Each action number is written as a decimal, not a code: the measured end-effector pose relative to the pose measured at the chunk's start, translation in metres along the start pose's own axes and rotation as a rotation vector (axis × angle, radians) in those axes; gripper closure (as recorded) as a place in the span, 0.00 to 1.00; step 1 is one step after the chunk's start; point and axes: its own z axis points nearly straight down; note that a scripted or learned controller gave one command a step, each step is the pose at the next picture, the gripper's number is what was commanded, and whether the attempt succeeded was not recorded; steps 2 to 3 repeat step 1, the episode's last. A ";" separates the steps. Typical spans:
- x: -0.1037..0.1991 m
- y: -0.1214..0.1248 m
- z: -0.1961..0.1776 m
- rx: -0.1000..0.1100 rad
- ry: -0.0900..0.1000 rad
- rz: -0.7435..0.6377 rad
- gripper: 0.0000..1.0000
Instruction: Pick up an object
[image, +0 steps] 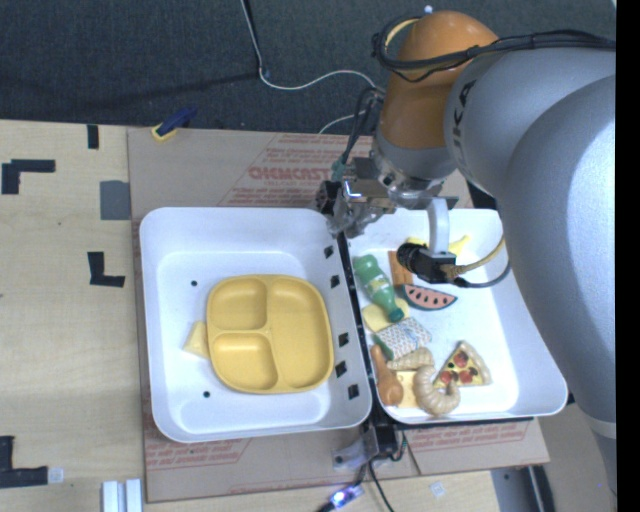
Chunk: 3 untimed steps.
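Observation:
My gripper (341, 212) hangs over the far end of the divider between the two bins, high above the toys. In the right bin (520, 350) lie a green bottle (376, 281), a watermelon slice (431, 297), a pizza slice (465, 366), a tan croissant (437, 391), an orange sausage-like piece (384, 376), a pale cracker-like piece (405, 337) and a yellow piece (374, 318). The green bottle is nearest, just in front of the gripper. Nothing shows in its grasp.
The left bin (165, 300) holds a yellow divided plate (270, 333) and a pale yellow wedge (195, 341) at the plate's left. A yellow bit (458, 244) lies at the right bin's far side. The arm's big grey body covers the right side.

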 end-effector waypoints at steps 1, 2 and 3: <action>0.030 0.001 0.019 0.003 -0.002 0.003 1.00; 0.030 0.001 0.019 0.003 -0.002 0.003 1.00; 0.030 0.001 0.019 0.003 -0.002 0.003 1.00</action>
